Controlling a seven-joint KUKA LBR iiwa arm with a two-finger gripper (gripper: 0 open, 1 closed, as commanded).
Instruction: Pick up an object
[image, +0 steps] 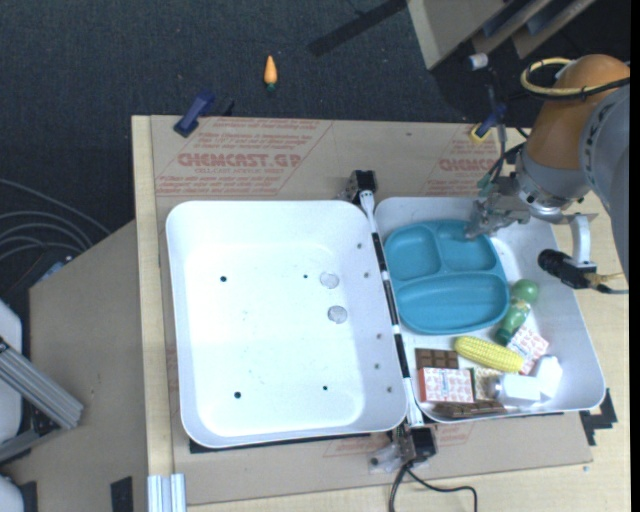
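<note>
Camera view: the gripper (487, 222) sits low over the far right corner of the blue tray (447, 278) in the right bin (585, 345). Whether it is open or closed cannot be told, and nothing is seen in its hold. Nearer the camera than the gripper lie a green bottle (516, 311), a corn cob (489, 352) and small boxes (447, 384). The left bin (200, 300) lies well to its left.
</note>
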